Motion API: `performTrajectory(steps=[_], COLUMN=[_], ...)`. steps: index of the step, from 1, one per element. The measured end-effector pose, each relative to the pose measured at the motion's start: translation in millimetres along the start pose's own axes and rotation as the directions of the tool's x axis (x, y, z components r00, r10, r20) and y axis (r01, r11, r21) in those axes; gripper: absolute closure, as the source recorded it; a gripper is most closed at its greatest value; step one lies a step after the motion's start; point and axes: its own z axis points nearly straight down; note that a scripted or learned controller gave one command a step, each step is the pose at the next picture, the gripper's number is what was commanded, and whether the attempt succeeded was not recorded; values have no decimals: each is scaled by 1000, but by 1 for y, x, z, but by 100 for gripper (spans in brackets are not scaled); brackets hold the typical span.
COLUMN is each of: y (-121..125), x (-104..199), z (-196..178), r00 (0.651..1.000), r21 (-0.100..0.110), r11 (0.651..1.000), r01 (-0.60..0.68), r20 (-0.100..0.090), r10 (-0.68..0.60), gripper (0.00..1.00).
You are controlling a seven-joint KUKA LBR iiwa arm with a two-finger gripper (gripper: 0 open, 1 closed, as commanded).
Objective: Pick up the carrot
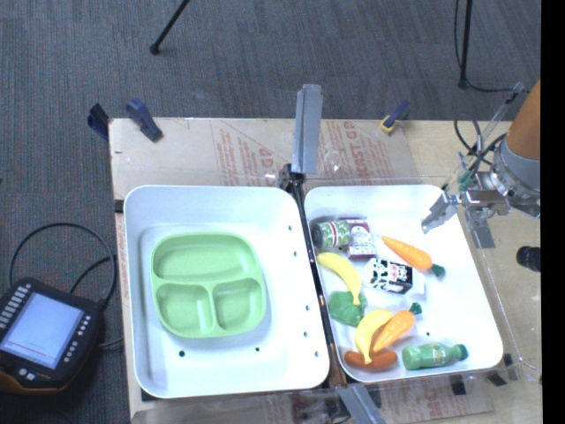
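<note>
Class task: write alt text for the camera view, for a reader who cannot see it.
A grey robot arm's gripper hovers at the right bin's upper right edge, above a carrot lying among toy foods. The left bin holds a green divided plate.

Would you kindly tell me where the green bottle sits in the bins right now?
The green bottle lies on its side in the right bin, at its near right corner, just right of the hot dog and below a carrot.
</note>
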Motion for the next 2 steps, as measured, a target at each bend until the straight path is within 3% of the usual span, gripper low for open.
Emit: performTrajectory(steps=[1, 2], y=[28, 12], x=[-5, 1], z=[109, 135], r00=[996, 996], r21=[1, 0], r11=[996, 996], r01=[84, 94], r20=[-1, 0], r10=[-84, -94], gripper=[0, 0])
